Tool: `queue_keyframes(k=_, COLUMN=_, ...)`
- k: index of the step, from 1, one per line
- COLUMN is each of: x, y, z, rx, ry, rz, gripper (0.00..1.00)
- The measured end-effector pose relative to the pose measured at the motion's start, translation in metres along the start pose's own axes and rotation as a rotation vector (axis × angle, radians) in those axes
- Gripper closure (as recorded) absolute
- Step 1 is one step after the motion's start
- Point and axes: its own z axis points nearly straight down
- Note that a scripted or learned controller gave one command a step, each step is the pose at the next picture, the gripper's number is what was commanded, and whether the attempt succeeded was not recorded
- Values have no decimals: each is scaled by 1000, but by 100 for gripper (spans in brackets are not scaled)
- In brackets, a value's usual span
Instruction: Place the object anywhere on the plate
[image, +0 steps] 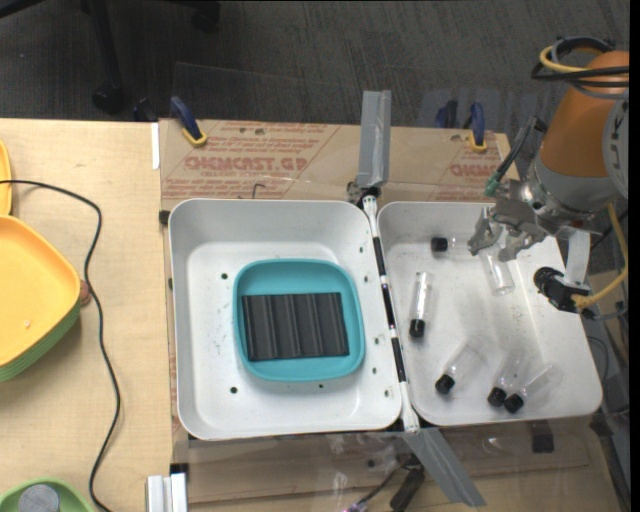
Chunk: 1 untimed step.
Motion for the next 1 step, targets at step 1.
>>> queue_keyframes(k=1, x=0, y=0, z=0, rx=0, ry=0, rz=0, gripper=0)
